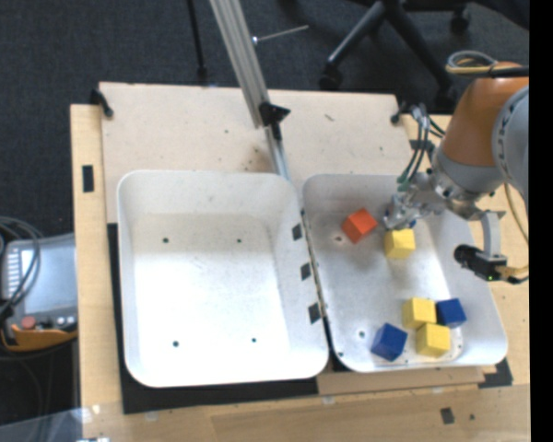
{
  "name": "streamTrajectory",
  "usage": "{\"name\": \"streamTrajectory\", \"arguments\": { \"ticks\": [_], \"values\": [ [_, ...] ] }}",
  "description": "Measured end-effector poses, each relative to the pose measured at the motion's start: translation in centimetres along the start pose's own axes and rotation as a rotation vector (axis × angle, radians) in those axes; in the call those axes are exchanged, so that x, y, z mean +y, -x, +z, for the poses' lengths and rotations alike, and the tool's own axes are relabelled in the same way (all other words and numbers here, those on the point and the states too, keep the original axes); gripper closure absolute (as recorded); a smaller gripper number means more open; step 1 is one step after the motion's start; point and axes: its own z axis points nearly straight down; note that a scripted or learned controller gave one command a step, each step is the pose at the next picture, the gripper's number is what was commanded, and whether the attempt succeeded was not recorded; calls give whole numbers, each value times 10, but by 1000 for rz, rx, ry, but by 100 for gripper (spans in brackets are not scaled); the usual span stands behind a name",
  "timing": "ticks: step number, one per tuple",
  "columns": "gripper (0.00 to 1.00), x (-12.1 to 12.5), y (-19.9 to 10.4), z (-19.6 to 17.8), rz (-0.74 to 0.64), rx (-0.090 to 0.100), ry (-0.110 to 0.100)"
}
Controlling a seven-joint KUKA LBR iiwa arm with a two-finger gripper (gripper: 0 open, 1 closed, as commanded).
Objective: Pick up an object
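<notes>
Arm (pixel 484 132): grey with an orange band, reaching in from the right over the right bin (pixel 350 339).
Gripper (pixel 398 217): low over the right bin's upper half, tip between the orange cube and the upper yellow cube; whether it is apart or together cannot be told at this size.
Orange cube (pixel 358 225): just left of the gripper tip, on the bin floor, turned so a corner points toward the left bin (pixel 212 274); no long axis, its sides look equal.
Upper yellow cube (pixel 400 242): just below the gripper tip, close to touching it, edges roughly square to the bin's walls.
Lower cubes: well below the gripper, near the bin's bottom rim, two yellow cubes (pixel 426 325) touching each other, a blue cube (pixel 451 312) just right of them, another blue cube (pixel 389 341) to their left.
Held: nothing is visibly between the gripper's tips.
Post (pixel 244 58): a slanted metal strut rising from the bench above the gap between the two bins.
</notes>
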Motion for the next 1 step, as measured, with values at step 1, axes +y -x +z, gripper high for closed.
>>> {"name": "streamTrajectory", "arguments": {
  "ticks": [1],
  "values": [
    [100, 7, -8, -52, -6, 2, -2]
  ]
}}
